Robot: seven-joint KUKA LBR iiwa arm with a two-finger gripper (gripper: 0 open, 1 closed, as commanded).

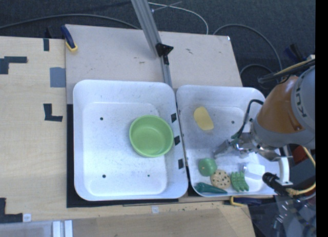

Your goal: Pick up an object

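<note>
Camera view from above gives us two shallow white plastic bins side by side on the bench. We see a round light-green plastic bowl (150,135) sitting upright on the floor of the left bin (89,98), toward its right half.

In the right bin (225,95) we find a yellow oval lump (203,118) near the upper left of the floor, well apart from the rest. Along the bottom edge lie a small green rounded object (206,166), a tan cookie-shaped disc with dark specks (220,178) just below and right of it, a dark teal elongated piece (210,188) against the bottom rim, and a bright green ridged toy (239,181) just right of the disc. A white blocky item (253,171) rests near the right rim.

We see the grey arm with its orange band (279,113) reaching in from the right, and the two-finger gripper (224,149) low over the middle of the right bin, pointing left, above the green rounded object and apart from it. We cannot tell how the gripper stands; nothing visible lies in it.

A grey metal pole (146,16) slants down to the bins' shared top edge.
</note>
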